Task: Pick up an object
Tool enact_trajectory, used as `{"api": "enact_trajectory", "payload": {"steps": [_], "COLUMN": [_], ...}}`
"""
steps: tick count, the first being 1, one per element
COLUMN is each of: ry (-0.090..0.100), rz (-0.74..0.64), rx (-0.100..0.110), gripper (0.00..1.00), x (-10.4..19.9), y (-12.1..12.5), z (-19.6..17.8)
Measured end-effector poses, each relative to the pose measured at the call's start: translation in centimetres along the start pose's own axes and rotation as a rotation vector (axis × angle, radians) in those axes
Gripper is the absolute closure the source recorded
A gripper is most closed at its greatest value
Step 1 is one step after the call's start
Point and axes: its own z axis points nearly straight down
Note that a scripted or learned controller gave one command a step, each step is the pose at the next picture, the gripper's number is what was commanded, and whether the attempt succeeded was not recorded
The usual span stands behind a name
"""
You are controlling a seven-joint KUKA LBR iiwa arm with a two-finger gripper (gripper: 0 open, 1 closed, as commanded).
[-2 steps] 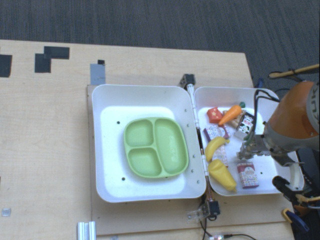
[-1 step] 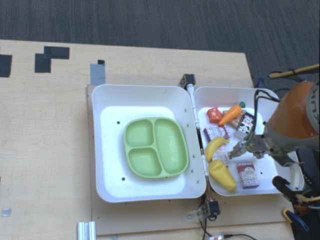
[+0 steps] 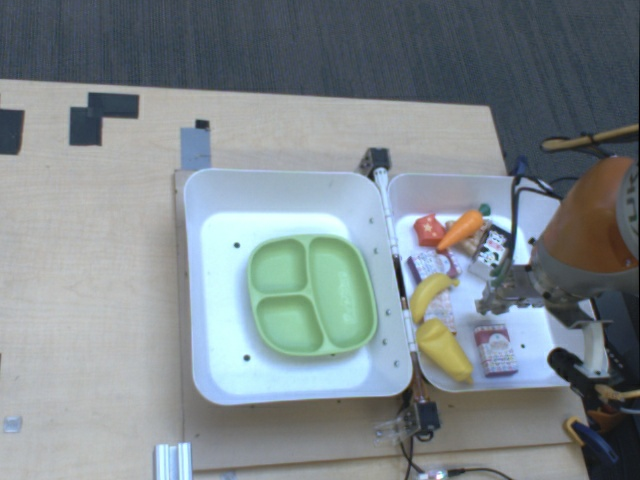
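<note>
Claw (image 3: 497, 298): low in right bin (image 3: 535, 380), grip state impossible to tell
Red carton (image 3: 495, 350): just below claw
Banana (image 3: 431, 294): left of claw
Carrot (image 3: 461, 229): above claw

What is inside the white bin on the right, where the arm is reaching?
The right bin holds a carrot, a banana, a yellow pepper, a red piece and small packets. The arm covers the far corner.

No legible text, brand or number is visible to me. The small red carton (image 3: 495, 351) and the black-and-white packet (image 3: 490, 249) in the right bin (image 3: 530, 380) carry printing too small to read.
</note>
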Motion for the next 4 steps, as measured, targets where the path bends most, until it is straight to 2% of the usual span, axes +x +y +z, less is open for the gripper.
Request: {"api": "enact_trajectory", "payload": {"steps": [1,2,3,4], "ry": [0.0,-0.014,-0.006,-0.015], "rz": [0.0,0.014,0.009,0.014], "rx": [0.0,-0.005,-0.008,-0.011], "gripper": [0.0,0.0,1.0,0.0], "x": [0.0,3.8,4.1,3.6], "y": [0.0,-1.3,-1.0,-1.0], "z": [0.0,1.9,0.7,0.7]}}
